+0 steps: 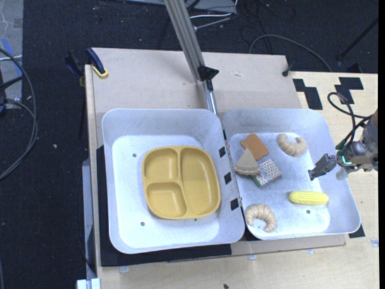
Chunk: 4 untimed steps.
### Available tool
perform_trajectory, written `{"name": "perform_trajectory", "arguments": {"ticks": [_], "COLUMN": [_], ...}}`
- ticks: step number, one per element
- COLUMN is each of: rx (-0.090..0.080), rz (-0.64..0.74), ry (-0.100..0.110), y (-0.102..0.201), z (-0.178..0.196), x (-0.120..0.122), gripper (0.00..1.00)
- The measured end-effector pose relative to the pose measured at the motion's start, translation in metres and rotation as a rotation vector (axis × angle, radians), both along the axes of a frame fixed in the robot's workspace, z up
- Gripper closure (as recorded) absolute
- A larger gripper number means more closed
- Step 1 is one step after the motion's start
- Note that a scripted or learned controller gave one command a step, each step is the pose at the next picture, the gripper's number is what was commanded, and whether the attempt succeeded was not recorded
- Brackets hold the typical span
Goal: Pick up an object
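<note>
Yellow plastic catches us first in the near half of the scene: a corn cob (pixel 308 198) lying flat toward five o'clock in the right bin (pixel 344 221), and a divided yellow tray (pixel 180 181) sitting square in the left bin (pixel 120 161). Nearest of all in the right bin, at about seven o'clock, lies a pale croissant (pixel 261 217), curled and resting loose on the bin floor. Moving back toward the bin's middle, we find a small heap — a tan wedge (pixel 246 161), a checkered block (pixel 267 172) just beside it and an orange-brown slab (pixel 255 145) leaning on the wedge at eleven o'clock. A second croissant (pixel 292 144) sits apart at one o'clock.

The gripper (pixel 319 167) reaches in over the bin's three o'clock rim, its dark tip angled down toward the floor, just above the corn cob. Nothing sits between its fingers, and we cannot tell whether they are spread or closed.

We judge the pick not yet made. The corn cob is the closest candidate, lying clear of the others — likely the easiest thing to take cleanly.
</note>
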State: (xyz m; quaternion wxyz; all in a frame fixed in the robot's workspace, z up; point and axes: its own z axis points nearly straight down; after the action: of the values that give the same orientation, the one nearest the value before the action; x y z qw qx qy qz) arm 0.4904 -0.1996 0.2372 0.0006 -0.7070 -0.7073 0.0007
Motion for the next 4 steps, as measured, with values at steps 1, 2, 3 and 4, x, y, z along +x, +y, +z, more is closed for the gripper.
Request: {"name": "perform_trajectory", "arguments": {"ticks": [1, 2, 3, 4], "rx": [0.0, 0.002, 0.003, -0.001], "rz": [0.0, -0.001, 0.0, -0.001], "ry": [-0.001, 0.004, 0.003, -0.004], "y": [0.0, 0.001, 0.01, 0.01], "z": [0.0, -0.061, -0.122, -0.143], "x": [0.0, 0.007, 0.01, 0.011], "gripper": [0.0, 0.0, 0.0, 0.0]}}
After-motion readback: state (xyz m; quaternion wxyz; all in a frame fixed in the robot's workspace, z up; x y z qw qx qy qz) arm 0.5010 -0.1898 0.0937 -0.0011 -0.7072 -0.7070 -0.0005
